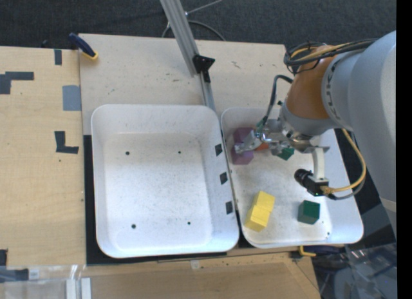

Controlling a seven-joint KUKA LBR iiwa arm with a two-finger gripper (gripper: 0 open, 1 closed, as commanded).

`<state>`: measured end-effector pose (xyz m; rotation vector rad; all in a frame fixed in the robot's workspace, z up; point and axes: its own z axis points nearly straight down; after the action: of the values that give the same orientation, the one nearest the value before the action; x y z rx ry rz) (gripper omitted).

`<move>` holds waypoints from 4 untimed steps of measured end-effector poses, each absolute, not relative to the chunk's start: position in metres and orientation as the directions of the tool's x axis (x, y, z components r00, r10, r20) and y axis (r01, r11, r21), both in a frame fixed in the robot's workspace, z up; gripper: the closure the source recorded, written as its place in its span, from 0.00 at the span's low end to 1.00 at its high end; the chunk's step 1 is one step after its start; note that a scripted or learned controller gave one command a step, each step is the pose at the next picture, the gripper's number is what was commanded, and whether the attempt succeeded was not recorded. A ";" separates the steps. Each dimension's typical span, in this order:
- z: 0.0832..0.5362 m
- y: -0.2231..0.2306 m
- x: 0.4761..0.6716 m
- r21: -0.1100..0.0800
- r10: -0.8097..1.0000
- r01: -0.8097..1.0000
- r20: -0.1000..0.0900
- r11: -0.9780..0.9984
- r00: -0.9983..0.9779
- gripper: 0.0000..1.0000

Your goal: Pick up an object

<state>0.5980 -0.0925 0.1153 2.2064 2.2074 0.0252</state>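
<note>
My gripper (261, 138) sits low in the right bin (341, 227), at its upper left, just beside the purple block (243, 145). From this slanted view I cannot tell whether the jaws are spread or closed, nor whether the block is between them or merely alongside.

Risk, as I judge it: the block lies close to the wall the right bin shares with the left bin (154, 182). If the jaws come down off-centre, one side may land on top of the block or push it against that wall, tipping it rather than seating it. A lift would then come up with nothing.

Purple block: small, dull mauve, roughly cubic, looks slightly turned relative to the bin edges; part of it is hidden by my wrist hardware. The yellow block (261, 210) and green block (309, 211) lie well apart, toward the near edge.
</note>
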 end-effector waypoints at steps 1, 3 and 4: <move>0.126 -0.092 0.600 0.030 1.000 1.000 -0.002 0.001 -0.001 1.00; 0.113 -0.097 0.615 0.025 1.000 1.000 -0.002 0.001 -0.001 0.00; 0.094 -0.149 0.639 -0.027 1.000 1.000 0.002 0.004 -0.004 0.00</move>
<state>0.6392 -0.1492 0.0944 2.2308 2.2405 -0.0286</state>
